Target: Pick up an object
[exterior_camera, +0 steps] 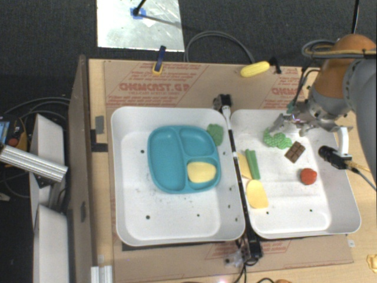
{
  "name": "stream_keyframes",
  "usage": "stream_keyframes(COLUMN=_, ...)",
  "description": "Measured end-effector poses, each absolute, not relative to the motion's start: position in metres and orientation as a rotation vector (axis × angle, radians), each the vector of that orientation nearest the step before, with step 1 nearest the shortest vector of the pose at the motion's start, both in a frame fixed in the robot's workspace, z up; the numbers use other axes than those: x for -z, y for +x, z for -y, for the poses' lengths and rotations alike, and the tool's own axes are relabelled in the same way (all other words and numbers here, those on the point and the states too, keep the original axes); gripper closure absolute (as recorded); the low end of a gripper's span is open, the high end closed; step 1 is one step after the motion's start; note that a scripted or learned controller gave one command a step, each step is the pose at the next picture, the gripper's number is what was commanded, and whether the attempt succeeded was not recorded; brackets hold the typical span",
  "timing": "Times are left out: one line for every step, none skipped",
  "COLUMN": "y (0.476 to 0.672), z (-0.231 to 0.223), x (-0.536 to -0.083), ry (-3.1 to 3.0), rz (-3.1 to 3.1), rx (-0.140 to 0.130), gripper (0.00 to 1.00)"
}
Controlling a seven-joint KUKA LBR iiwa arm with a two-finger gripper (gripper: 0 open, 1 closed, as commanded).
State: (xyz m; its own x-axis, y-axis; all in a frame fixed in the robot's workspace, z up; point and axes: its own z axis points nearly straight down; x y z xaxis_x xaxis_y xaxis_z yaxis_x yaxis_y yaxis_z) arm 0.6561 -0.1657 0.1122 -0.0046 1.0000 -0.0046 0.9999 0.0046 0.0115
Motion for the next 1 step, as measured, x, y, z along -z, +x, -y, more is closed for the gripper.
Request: stream_keyframes(y=0.656, z=0.1046, x=-0.0845, ry=2.211, rz=-2.23, rx=-0.004, gripper=0.0)
